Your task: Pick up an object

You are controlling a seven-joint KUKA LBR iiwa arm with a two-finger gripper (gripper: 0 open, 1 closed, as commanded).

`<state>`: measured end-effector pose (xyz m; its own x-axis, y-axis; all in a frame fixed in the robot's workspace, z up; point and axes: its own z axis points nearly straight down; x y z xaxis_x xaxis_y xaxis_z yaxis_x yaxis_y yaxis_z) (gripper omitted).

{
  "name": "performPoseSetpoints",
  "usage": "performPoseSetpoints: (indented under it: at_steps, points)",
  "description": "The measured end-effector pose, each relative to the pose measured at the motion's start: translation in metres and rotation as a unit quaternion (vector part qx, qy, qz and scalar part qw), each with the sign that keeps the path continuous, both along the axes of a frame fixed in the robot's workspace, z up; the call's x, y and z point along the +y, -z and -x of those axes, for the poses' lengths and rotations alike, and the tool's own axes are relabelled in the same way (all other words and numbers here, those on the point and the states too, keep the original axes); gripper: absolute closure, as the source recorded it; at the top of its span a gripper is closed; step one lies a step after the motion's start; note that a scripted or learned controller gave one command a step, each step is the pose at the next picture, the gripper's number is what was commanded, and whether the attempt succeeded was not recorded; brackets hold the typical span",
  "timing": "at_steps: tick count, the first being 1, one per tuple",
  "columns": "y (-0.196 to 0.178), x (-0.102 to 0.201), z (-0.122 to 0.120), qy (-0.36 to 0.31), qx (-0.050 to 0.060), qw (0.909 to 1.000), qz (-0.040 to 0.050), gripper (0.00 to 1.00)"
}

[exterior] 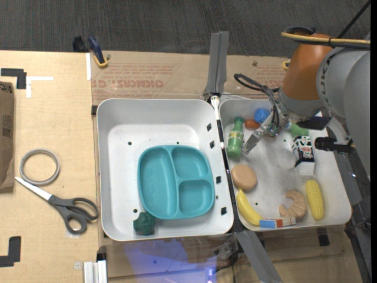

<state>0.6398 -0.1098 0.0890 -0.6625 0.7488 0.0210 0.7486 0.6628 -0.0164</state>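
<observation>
Green bottle (235,138) stands in right bin (277,164) against its left wall, long axis roughly up-down in view, cap toward far edge. Gripper (257,139) hangs just right of it, fingers spread apart w/ nothing between them, one finger (252,142) slanting down-left toward bottle. Nearby in same bin: round tan bread roll (243,177) just below bottle, banana (248,208) along left-front corner, corn cob (314,198) & shrimp-like toy (294,204) at front right, small milk carton (303,150) at right. Left bin (112,158) holds teal divided plate (175,181) & dark green lump (144,223). On worktop (47,217): scissors (62,204), tape roll (39,166).
</observation>
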Motion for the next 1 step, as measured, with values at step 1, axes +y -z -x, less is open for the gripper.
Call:
performPoseSetpoints:
  at_steps: [1]
  points:
    - [-0.0030,-0.0132,0.0727,0.046,-0.013,0.9988,0.0038,0.00]
